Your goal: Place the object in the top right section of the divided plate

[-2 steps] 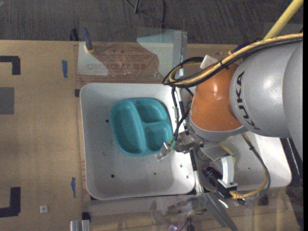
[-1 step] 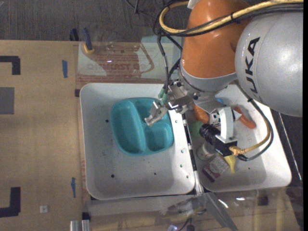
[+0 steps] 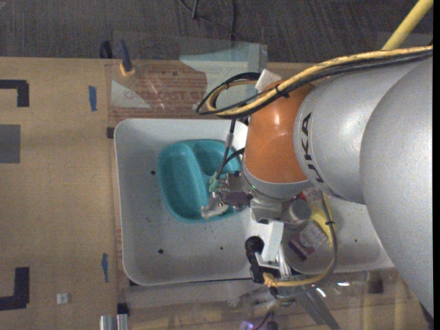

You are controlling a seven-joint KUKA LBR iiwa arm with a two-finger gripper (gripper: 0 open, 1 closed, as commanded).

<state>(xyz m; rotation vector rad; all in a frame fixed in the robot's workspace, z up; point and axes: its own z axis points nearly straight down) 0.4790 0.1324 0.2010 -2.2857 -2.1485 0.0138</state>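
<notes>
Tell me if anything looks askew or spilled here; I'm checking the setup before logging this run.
Nothing stands out. The teal divided plate lies flat in the white bin, with no spill visible on the bin floor. The gripper sits over the plate's edge, and the arm hides the plate's right part.

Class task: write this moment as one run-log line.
arm: over white bin | gripper: at teal divided plate, right edge | fingers: unclear | object: not identifiable | placement: unconfirmed

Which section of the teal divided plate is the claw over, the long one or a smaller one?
The claw sits over the lower end of the teal divided plate, beside the long section running along its left side; the arm covers the smaller sections' far ends.
</notes>
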